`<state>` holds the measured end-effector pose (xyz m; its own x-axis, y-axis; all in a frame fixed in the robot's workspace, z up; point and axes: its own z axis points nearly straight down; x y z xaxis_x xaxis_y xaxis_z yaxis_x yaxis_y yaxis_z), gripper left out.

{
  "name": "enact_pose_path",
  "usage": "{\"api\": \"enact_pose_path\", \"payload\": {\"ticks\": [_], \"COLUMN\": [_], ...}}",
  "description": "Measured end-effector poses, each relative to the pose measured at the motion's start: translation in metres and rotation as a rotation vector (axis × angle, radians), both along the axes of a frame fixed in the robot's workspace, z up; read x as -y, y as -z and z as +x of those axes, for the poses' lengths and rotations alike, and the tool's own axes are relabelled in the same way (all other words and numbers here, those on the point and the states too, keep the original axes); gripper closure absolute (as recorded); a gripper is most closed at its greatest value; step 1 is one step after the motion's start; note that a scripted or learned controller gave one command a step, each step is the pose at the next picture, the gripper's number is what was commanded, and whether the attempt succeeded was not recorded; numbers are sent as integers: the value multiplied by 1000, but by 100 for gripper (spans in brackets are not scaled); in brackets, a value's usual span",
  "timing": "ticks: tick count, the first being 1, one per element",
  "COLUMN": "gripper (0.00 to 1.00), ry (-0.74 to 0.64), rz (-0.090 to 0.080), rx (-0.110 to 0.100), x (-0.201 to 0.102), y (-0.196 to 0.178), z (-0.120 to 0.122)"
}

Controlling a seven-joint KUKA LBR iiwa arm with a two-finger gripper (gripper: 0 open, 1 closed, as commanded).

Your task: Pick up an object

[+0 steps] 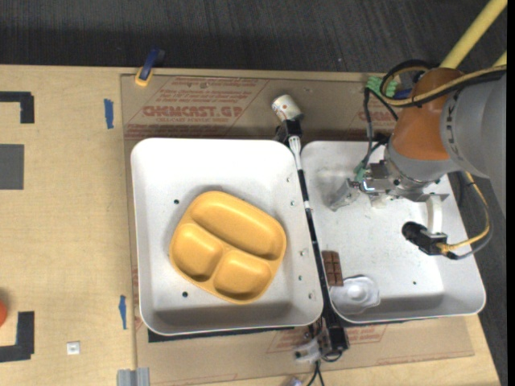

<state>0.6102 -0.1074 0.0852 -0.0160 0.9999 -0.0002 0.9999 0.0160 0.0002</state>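
A yellow three-compartment plate (228, 244) lies upside-up in the middle of the left bin (153, 175). In the right bin (459, 284), a small clear plastic cup (355, 292) rests at the near left corner, with a small brown block (331, 268) beside it against the left wall. My gripper (344, 195) hangs low over the far left part of the right bin, above bare white floor. It sits well apart from the cup and the brown block, with nothing seen in it.
The arm's orange band (418, 127) and grey wrist cover the right bin's far right corner. A black connector on a yellow cable (425, 237) dangles over that bin's right half. A white-tipped clip (285, 108) stands behind the divider between the bins.
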Motion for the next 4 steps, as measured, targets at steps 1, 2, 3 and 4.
{"api": "enact_pose_path", "payload": {"ticks": [1, 2, 3, 4], "gripper": [100, 0, 0, 0], "ry": [2, 2, 405, -94], "rz": [1, 2, 2, 0], "rx": [4, 3, -1, 2], "x": [-1, -1, 14, 33], "y": [-11, -11, 0, 0], "z": [1, 1, -57, -32]}}
